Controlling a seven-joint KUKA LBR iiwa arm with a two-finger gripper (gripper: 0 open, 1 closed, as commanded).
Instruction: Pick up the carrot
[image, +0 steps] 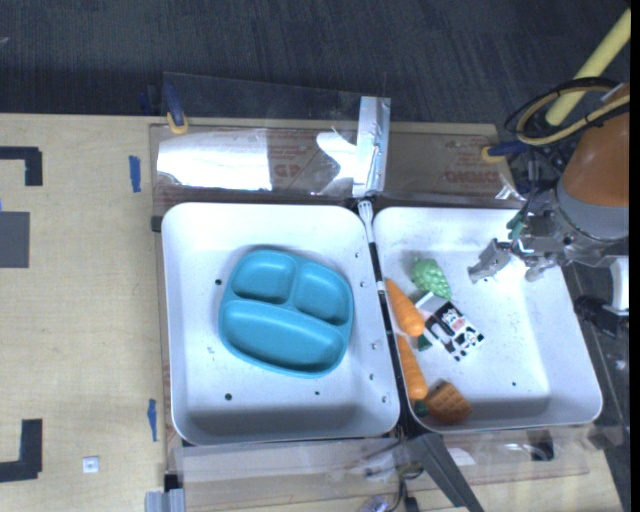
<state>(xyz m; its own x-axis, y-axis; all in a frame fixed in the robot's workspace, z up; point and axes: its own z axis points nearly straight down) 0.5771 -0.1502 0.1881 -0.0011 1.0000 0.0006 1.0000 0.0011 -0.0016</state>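
Right white bin (560, 395), open empty hand (510, 262) over its upper right, carrot (405, 310) well apart.

overhead slanted view, both bins (190, 330)

Robot lab, plywood bench (70, 330), white bins (190, 330)

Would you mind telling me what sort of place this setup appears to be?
Probably a robotics lab bench for pick-and-place trials: two white bins side by side, toy food such as a carrot, and a robot arm reaching in.
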